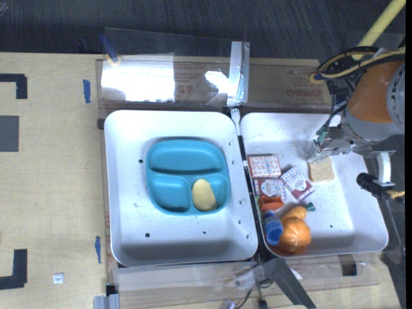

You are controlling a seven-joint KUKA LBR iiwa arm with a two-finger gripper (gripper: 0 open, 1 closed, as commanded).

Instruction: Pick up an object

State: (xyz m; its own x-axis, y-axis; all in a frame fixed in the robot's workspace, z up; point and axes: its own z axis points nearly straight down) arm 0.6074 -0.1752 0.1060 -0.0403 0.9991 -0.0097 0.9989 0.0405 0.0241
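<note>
The gripper (326, 141) hangs over the back of the right bin (370, 234), just above a tan, bread-like square (321, 170), and whether it is open or closed cannot be told from this slanted view. That tan square lies flat on the bin floor, near the arm and a little apart from the clutter, so it looks the likeliest target. It appears light, thin and perhaps spongy; a grip across 2 opposite edges seems better than pressing down on its face, since a flat piece may slide on the smooth white floor. To its left lie 3 small printed packets (264, 166), and at the front an orange fruit-like toy (295, 232) touching a blue piece (273, 229). In the left bin (122, 192) a blue divided tray (180, 166) holds a yellow egg-shaped object (204, 194).
</note>
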